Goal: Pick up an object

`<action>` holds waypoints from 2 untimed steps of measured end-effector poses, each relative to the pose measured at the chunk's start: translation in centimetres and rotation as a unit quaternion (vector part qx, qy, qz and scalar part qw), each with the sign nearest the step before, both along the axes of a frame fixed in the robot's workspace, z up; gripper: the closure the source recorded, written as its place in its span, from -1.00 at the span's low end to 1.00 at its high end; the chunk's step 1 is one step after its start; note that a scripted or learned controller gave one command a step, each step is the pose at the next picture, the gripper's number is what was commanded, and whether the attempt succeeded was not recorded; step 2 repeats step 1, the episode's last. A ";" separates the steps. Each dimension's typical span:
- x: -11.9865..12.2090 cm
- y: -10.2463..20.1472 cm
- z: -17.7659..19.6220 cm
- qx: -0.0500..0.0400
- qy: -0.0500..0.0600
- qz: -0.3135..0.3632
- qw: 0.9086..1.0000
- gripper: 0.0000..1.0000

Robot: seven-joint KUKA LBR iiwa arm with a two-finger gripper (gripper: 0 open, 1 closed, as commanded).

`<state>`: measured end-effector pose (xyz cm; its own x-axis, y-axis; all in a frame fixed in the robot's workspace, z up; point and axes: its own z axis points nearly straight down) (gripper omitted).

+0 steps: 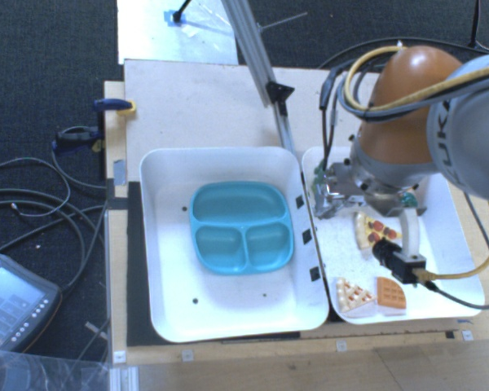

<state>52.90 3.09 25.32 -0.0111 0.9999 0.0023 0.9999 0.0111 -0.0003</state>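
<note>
in the left bin [159,243] a teal divided plate [241,225] lay flat near the middle, three compartments up, well apart from the arm. it looked like stiff moulded plastic, light and smooth, and its low rim seemed the only place a narrow pinch could catch; the flat face would likely slip.

in the right bin [460,218] the smaller things sat at the near side. a pale wedge like a toy pizza slice [352,294] lay at the near left corner, with an orange waffle-like square [391,292] just beside it on the right. a little farther in lay another toy food piece with red spots [375,232], partly under the arm. all three seemed light, rigid and thin, so a grip across their short edges looked best.

the gripper [332,195] hung over the far left part of the right bin, close to the wall between the bins. i could not tell how it was set, and nothing showed in it.
</note>
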 end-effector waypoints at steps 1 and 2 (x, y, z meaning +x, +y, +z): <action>-0.5 5.9 0.2 0.000 -0.001 0.001 1.000 1.00; -0.5 5.9 0.2 0.000 -0.001 0.001 1.000 1.00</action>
